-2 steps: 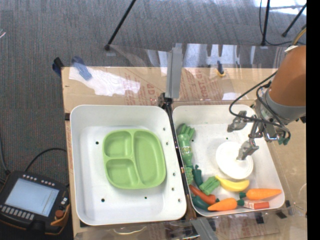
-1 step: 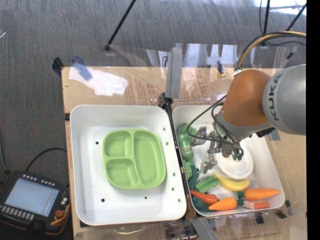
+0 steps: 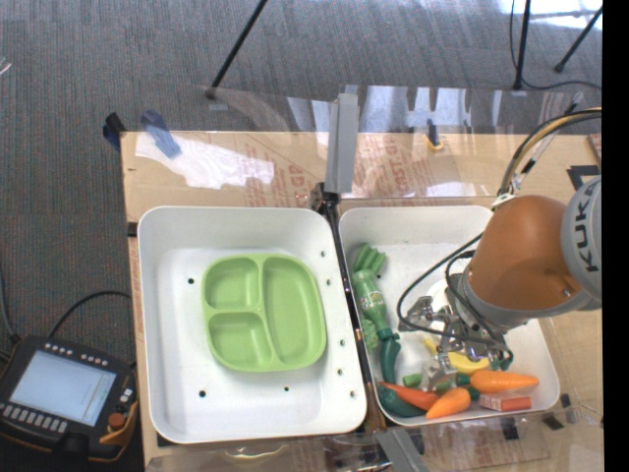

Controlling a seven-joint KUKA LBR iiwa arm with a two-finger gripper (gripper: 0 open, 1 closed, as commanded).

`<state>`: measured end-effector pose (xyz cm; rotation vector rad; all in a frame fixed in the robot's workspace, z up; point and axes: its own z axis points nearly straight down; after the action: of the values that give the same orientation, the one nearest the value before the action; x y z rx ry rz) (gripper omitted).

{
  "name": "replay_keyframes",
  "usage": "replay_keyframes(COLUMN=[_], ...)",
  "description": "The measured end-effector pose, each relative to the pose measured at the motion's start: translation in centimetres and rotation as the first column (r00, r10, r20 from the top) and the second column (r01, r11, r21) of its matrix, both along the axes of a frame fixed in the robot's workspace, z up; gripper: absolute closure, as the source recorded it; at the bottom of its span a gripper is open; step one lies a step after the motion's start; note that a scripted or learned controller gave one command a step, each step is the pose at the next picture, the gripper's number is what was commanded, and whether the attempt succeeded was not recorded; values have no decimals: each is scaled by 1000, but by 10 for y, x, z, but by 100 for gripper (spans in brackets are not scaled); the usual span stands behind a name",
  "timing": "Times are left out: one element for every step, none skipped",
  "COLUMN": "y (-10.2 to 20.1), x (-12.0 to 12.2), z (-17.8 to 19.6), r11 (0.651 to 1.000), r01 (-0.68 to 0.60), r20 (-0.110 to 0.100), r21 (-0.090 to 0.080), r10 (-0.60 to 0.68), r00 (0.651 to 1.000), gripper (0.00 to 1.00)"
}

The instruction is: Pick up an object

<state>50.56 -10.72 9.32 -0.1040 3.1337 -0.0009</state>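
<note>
Carrots lie just under the claw, whose grip I cannot tell, so it seems mid-reach and next must close and lift

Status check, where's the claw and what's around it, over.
Claw low in the right bin, over the toy pile. Yellow piece directly beneath, grip unconfirmed. Carrots and green bottle crowd close.
</note>
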Motion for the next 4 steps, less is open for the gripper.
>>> replay_keyframes(y=[-56,-100,-35,-105], x=[12,33,-7,30], z=[-1,-1,-1,-1], r11=[995,972,922,938], r01=[102,234,388,347], r20=[-1,1,1,3], r21=[5,4,3,2], r10=[-102,-234,-388,-347], r00=[995,972,922,938], gripper=[0,0,0,0])
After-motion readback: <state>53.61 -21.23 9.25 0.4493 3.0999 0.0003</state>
